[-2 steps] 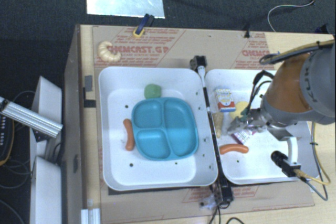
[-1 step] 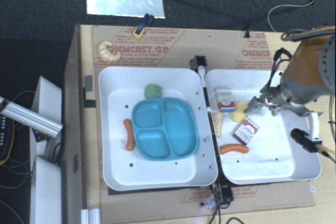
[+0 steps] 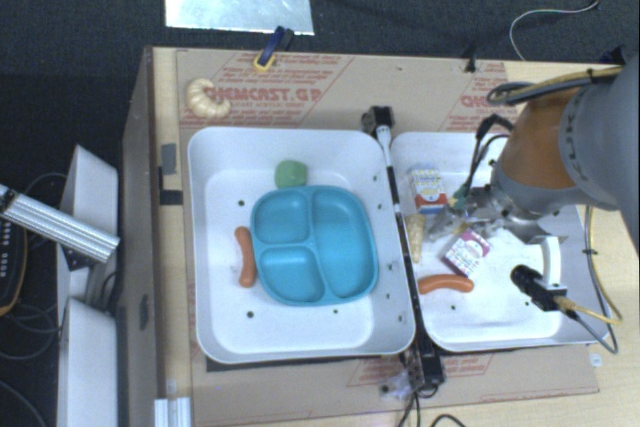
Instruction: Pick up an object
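The bench (image 3: 330, 85), topped with printed cardboard, carries two shallow white bins side by side. The left bin (image 3: 225, 320) holds a blue divided plate (image 3: 312, 245) lying flat near its middle. A rounded green piece (image 3: 291, 174) touches the plate's far edge, and an orange sausage (image 3: 244, 257) lies just beside its left edge.

The grey arm (image 3: 590, 150) with its orange band reaches in from the right, over the right bin (image 3: 500, 320). Its end effector (image 3: 462, 212) hangs low over the middle of that bin; whether it is wide or narrow cannot be told from here, and nothing can be seen held in it.

Just below the end effector lies a pink-and-white packet (image 3: 466, 254), tilted, on the bin floor; whether the two touch is unclear. A small printed carton (image 3: 427, 188) sits to the upper left of the end effector, near the divider. A second orange sausage (image 3: 445, 284) lies just in front of the packet, and a pale yellow piece (image 3: 414, 235) rests along the divider wall.

On the bare cardboard behind the left bin sits a cream curled piece (image 3: 205, 95).
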